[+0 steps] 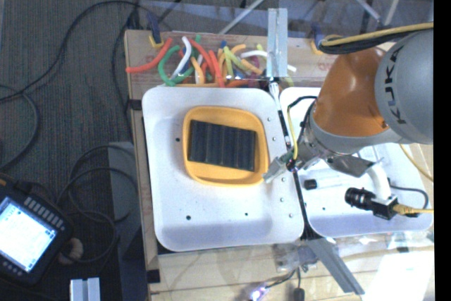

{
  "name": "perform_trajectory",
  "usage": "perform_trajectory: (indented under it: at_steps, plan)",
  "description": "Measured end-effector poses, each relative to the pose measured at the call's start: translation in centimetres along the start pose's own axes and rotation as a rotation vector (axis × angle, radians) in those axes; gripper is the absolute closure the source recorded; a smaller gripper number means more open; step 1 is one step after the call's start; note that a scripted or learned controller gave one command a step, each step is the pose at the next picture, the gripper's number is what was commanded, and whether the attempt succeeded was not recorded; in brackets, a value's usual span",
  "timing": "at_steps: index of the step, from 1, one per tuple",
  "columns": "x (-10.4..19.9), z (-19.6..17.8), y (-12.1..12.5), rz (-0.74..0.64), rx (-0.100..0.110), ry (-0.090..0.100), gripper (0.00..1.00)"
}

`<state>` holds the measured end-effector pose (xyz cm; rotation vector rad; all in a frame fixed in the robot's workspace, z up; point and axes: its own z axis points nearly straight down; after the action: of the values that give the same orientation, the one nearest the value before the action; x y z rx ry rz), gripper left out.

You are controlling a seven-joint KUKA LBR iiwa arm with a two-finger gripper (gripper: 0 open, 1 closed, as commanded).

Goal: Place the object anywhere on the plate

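Looming over the right bin (394, 222), the arm (366, 102) is hiding its pincer, whose state I cannot tell; it should be lowering gently over the plate (224, 118).

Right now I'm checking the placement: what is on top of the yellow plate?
A dark ridged rectangular object lies flat on the yellow plate, in the left bin. The plate's centre beneath is covered.

Pretty even, soft overhead light, no hard shadows. The 2 shallow white plastic bins (211, 222) look a bit blown out, losing surface detail. Whole frame is low-res and slightly soft; the grey carpet floor (63, 46) stays dim at the left edge.
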<state>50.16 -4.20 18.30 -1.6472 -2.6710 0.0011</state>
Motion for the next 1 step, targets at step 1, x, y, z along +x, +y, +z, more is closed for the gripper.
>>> perform_trajectory:
  at_steps: [1]
  plan:
    - [2.27,0.02,6.18,-0.060,-0.001,-0.001,1.00]
